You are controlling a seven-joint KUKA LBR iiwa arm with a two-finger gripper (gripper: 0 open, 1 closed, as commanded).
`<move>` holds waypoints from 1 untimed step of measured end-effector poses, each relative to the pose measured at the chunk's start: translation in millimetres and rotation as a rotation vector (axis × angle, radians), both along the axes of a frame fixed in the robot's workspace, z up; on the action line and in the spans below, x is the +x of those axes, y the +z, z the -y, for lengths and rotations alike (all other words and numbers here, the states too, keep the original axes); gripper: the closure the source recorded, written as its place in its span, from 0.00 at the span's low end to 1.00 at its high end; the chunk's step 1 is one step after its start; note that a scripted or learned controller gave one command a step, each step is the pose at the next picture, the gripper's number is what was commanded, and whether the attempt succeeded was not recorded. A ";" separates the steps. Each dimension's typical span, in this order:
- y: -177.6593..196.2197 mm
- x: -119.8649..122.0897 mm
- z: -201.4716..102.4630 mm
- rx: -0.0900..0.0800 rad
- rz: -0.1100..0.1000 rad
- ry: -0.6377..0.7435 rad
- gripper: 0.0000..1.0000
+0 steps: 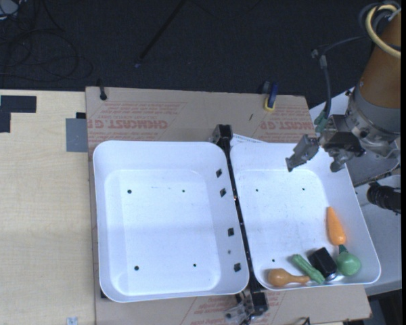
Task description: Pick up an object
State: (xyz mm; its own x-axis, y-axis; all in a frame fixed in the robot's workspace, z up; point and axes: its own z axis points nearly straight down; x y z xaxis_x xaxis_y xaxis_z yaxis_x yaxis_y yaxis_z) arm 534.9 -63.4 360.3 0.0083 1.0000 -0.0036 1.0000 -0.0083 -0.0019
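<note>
White plastic right bin (pixel 284 208) holds an orange carrot-shaped toy (pixel 335 227), green pieces (pixel 348 263), a black block (pixel 323 261) and a tan gourd-shaped toy (pixel 286 277); my gripper (pixel 319 156) hovers spread, holding nothing, above its far edge.

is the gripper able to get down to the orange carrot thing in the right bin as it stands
Probably yes: the carrot lies alone by the right bin's wall, nothing over it, and the gripper hangs above the bin's far end.
</note>
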 end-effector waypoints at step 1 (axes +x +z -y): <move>-162.0 79.0 63.5 0.003 -0.012 0.005 0.00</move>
State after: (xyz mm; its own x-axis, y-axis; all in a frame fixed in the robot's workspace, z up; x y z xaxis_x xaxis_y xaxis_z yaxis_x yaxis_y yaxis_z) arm 613.9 -127.0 198.3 0.0029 1.0000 -0.0010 0.9999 -0.0030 -0.0141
